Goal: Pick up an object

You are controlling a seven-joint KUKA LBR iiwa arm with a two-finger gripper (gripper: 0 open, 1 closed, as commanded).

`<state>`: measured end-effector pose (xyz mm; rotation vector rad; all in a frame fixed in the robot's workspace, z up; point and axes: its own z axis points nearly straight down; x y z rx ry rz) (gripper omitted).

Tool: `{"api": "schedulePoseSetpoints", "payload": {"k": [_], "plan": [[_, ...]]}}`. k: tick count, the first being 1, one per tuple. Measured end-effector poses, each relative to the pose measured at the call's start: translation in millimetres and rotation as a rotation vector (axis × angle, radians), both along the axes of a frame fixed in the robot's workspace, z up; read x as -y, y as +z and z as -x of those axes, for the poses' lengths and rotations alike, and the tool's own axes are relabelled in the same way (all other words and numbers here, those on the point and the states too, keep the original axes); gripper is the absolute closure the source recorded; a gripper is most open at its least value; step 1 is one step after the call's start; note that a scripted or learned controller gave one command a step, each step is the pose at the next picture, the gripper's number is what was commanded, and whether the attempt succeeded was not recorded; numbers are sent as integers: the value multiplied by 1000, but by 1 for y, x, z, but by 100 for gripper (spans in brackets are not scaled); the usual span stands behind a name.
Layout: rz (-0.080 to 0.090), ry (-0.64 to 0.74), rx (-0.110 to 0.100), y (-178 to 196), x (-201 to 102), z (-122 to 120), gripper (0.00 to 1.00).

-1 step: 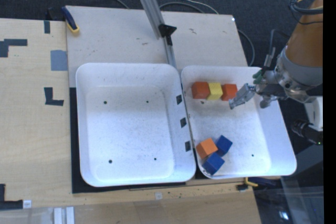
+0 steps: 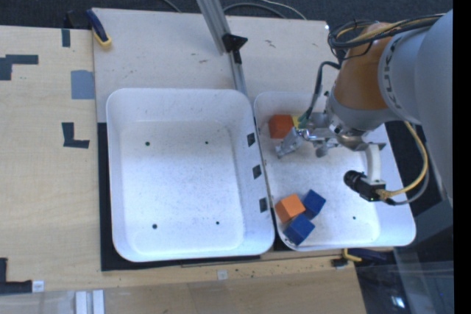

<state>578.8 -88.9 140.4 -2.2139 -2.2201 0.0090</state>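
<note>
End effector (image 2: 303, 141) sits low inside the right bin (image 2: 383, 232), near its upper-left corner. Two metal fingers (image 2: 287, 147) visible, spread apart, nothing between them. An orange-red block (image 2: 280, 126) lies just up and left of the fingers, close to them; whether it touches is unclear. A small yellow-green piece (image 2: 299, 120) shows just beside that block, partly hidden by the wrist. Further down the same bin, near its lower-left edge, three blocks cluster together: an orange cube (image 2: 290, 207), a blue cube (image 2: 314, 202) to its right, another blue block (image 2: 299, 229) below. Arm (image 2: 368, 77) enters from the right, orange band above the wrist. Left bin (image 2: 118, 158) stands alongside on the desk (image 2: 147, 48).
</note>
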Motion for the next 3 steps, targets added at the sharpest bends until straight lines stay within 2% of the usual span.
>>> {"api": "schedulePoseSetpoints", "payload": {"k": [1, 2, 3], "plan": [[3, -6, 11, 72, 42, 48, 0], [-1, 1, 1, -23, 9, 9, 0], [0, 1, 6, -50, -1, -56, 0]]}}
